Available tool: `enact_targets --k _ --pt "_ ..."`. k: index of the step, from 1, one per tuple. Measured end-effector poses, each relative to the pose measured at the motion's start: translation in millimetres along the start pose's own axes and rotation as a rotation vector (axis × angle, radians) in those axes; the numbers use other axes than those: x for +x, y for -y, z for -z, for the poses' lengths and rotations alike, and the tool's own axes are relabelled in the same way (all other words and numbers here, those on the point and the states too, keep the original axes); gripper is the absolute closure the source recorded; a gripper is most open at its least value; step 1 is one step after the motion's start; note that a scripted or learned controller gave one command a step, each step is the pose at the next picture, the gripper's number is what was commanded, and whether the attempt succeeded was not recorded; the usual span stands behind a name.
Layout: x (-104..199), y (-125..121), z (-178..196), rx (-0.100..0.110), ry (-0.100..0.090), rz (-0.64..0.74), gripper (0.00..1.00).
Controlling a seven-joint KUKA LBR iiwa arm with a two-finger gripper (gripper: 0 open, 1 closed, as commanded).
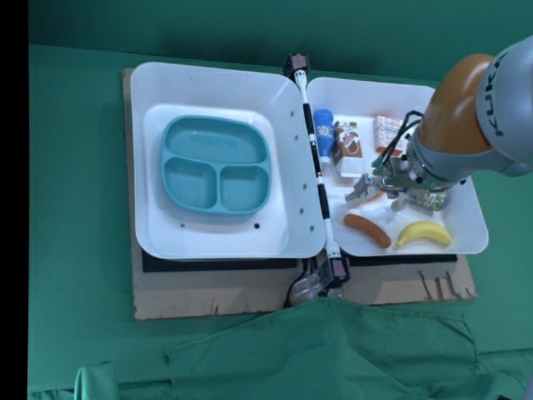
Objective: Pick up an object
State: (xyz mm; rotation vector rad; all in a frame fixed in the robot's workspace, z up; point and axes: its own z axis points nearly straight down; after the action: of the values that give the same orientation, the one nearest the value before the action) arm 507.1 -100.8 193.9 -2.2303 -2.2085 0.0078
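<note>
Overhead, gripper hangs low in the right bin, among the toys; can't tell its grip. Sausage and banana lie near edge, just beside it. Teal divided plate sits in left bin.

Glossy white plastic bins, matt green cloth, rough cardboard
</note>
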Motion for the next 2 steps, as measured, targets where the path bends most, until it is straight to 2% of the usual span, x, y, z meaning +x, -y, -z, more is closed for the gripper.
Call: enact_targets --k 1,2 --pt "-41 -64 -10 -0.019 0.001 0.006 0.00" --pt "-42 -65 5 -0.031 0.006 0.003 1.00"
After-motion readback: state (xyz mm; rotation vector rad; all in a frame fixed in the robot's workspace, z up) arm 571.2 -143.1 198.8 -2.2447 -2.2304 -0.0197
